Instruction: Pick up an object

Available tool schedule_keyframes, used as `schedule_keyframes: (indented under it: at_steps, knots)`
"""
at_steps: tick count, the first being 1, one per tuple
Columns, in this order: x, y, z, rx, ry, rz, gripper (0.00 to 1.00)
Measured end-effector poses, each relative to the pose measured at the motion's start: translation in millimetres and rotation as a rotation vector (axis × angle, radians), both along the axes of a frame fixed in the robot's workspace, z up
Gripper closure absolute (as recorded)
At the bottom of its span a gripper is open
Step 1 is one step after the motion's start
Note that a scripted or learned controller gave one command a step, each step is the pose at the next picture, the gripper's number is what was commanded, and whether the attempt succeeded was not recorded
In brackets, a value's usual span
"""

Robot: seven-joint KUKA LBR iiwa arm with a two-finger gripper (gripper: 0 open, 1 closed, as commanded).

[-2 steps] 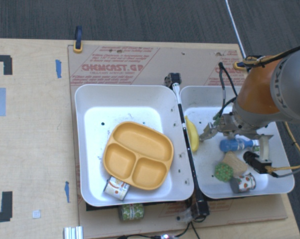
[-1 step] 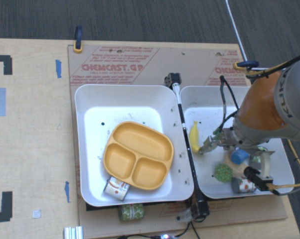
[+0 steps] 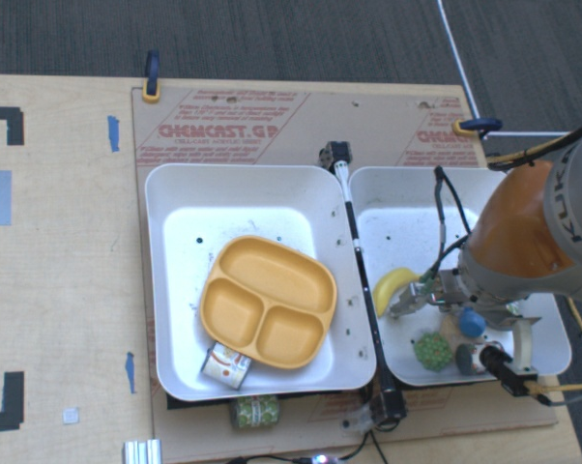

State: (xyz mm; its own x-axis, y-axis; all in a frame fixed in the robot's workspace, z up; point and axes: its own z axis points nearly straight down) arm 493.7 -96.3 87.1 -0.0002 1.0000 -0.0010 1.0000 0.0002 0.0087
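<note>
A yellow banana is seen in the right bin, toward that bin's left side, near the middle right of the frame. It is curved, bright yellow, with a paler, greenish end pointing down toward the gripper. The gripper is placed just beside the banana's lower end, at the tip of the grey arm with its orange band, which fills the right part of the frame. Whether the tool is released or clenched cannot be told, and contact with the banana cannot be judged either.

Below the gripper, a green broccoli-like toy lies near the bin's lower wall. A small blue object is seen just to its upper right, partly hidden by the wrist.

In the left bin, an orange-yellow divided plate with three compartments is lying tilted. A small white carton with red print is found touching the plate's lower left edge. A green-labelled can lies outside the bins, below the left bin's lower wall.
</note>
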Motion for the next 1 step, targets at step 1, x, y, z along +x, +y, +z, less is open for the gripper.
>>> schedule_keyframes:
  at_steps: [1]
  knots:
    - [-9.5,3.8,0.3,-0.002,-0.007,0.001,0.0]
